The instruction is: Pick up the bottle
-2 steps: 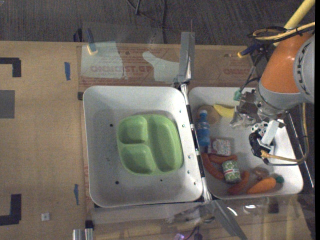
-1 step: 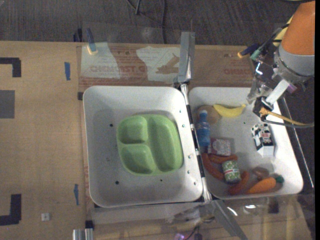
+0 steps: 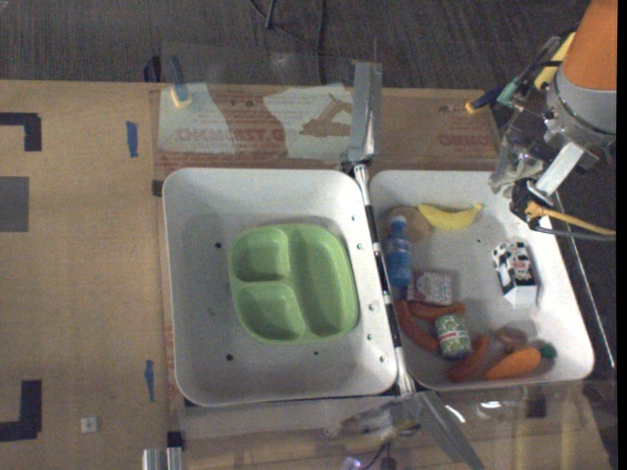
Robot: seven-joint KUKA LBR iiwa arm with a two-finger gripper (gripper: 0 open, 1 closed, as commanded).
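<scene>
From my seat, the left bin (image 3: 196, 213) shows a green divided tray (image 3: 292, 282) with bare white floor around it. In the right bin (image 3: 573, 331) the bottle (image 3: 398, 253) lies hard against the 9 o'clock wall, long axis 12 to 6, cap toward 12, its lower end hard to separate from the clutter. At 2 o'clock the gripper (image 3: 529, 179) blurs into cables, and I cannot tell its opening.
</scene>
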